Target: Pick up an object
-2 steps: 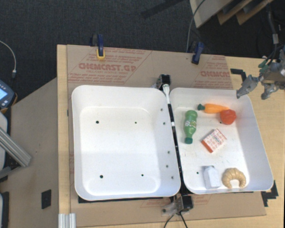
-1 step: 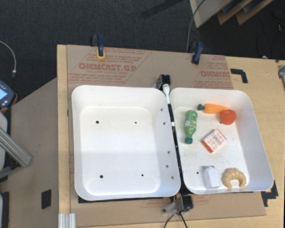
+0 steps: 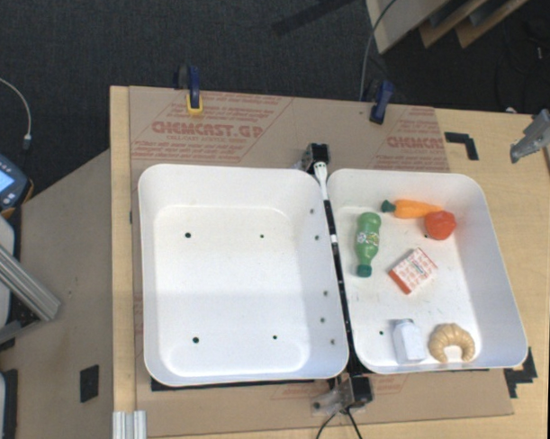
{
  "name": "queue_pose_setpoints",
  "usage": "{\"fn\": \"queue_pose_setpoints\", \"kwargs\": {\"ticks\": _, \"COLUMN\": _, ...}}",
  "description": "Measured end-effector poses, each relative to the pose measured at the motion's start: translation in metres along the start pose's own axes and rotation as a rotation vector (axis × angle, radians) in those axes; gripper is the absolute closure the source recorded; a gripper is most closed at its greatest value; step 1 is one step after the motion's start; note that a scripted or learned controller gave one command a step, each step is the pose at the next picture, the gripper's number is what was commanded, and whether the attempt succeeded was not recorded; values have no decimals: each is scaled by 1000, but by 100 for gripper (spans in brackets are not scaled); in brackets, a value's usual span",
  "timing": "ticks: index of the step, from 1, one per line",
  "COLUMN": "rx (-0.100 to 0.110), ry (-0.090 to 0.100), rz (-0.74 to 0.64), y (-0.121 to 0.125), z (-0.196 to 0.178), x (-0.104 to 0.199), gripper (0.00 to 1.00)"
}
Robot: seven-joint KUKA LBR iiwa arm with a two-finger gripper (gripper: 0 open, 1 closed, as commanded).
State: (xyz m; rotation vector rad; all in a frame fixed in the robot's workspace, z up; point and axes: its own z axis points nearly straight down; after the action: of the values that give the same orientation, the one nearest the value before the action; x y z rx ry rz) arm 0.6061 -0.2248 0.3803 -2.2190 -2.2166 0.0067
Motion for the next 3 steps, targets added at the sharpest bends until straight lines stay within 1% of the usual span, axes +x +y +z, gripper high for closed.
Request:
{"fn": "queue_pose_setpoints", "kwargs": {"ticks": 1, "rx": 4, "ry": 3, "rz": -1, "y": 1, "z": 117, "x": 2, "gripper": 0}}
{"fn": "queue_pose_setpoints", "kwargs": {"ticks": 2, "rx": -6, "ry": 4, "rz": 0, "y": -35, "z": 301, "x": 55, "gripper": 0}}
{"fn": "queue_pose_setpoints", "kwargs": {"ticks": 3, "rx": -17, "ry": -8, "rz": 5, "y": -74, "z": 173, "x": 5, "gripper": 0}}
